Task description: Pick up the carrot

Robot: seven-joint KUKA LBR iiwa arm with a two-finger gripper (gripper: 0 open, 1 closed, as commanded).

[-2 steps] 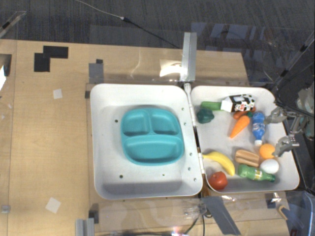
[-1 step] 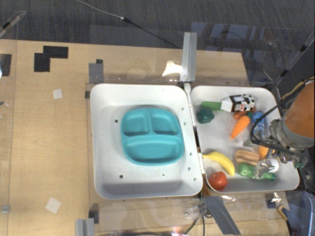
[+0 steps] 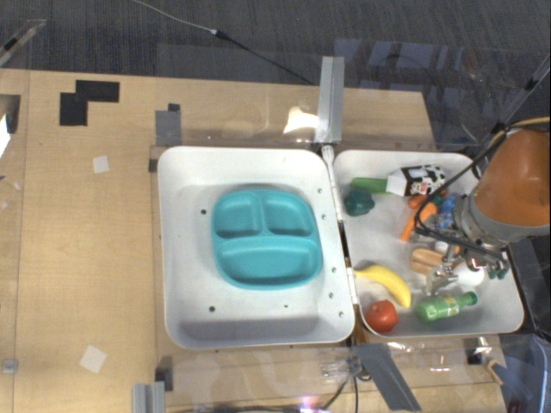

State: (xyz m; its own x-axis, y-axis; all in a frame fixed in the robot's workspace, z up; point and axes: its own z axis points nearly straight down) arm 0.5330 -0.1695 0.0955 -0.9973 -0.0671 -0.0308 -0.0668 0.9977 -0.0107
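Hovering low in the right bin [image 3: 515, 317], the pincer [image 3: 445, 274] sits near the carrot [image 3: 411, 224].

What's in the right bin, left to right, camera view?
Dark green piece → red tomato → carrot → green bottle. Banana, white carton and pincer overlap others, so left out.

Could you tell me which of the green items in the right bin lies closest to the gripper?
The green bottle, lying on its side near the bin's front edge, just below the gripper. The other green items sit far back on the bin's left side.
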